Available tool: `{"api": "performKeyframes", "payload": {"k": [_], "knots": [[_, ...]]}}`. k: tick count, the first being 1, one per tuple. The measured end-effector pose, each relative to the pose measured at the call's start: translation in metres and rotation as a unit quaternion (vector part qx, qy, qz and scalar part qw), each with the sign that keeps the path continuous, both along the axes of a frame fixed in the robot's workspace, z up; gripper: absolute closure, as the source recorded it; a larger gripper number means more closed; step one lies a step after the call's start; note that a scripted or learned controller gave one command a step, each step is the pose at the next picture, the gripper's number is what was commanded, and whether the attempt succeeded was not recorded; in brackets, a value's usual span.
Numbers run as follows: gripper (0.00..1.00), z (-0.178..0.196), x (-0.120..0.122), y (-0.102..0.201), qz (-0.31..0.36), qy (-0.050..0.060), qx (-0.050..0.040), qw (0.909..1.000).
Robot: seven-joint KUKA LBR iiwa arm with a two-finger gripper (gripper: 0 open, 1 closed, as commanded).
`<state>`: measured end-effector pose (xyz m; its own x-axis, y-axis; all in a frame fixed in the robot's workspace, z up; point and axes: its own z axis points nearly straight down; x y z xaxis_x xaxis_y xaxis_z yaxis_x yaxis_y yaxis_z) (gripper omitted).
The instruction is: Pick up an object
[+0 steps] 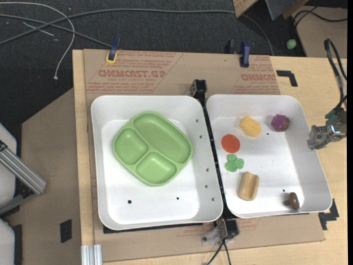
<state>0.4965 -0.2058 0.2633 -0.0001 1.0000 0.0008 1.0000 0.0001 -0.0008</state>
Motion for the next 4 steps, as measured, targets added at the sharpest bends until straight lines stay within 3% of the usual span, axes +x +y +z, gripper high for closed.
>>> {"api": "performKeyframes", "payload": {"k": [3, 4], "knots": [[0.00, -0.141, -0.014, 0.009, -0.001, 0.003, 0.0013, 1.0000], [1.00, -0.127, -0.012, 0.009, -0.001, -0.001, 0.0002, 1.0000]]}}
